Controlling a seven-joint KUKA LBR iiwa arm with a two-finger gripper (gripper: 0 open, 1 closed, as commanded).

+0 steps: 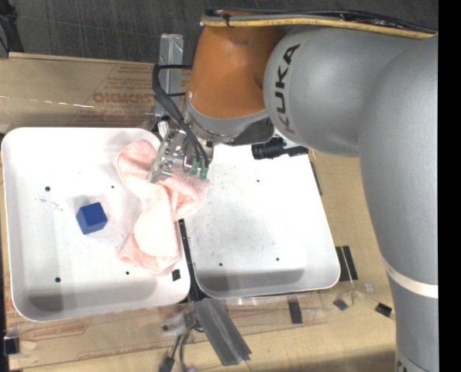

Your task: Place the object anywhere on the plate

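A pink crumpled cloth (154, 232) lies in the right part of the left bin (29, 153), with its upper edge spilling over the divider towards the right bin (269, 231). A small blue cube (92, 217) rests on the left bin's floor, left of the cloth. My gripper (174, 161) hangs down right at the cloth's upper part, touching or just above the fabric. The orange wrist band and grey arm above it hide the back edge of both bins there.
The grey arm covers the right side of the view and the right bin's far corner. Brown cardboard lies under and behind the bins. Black tape marks and a grey bracket sit at the bench's front edge.
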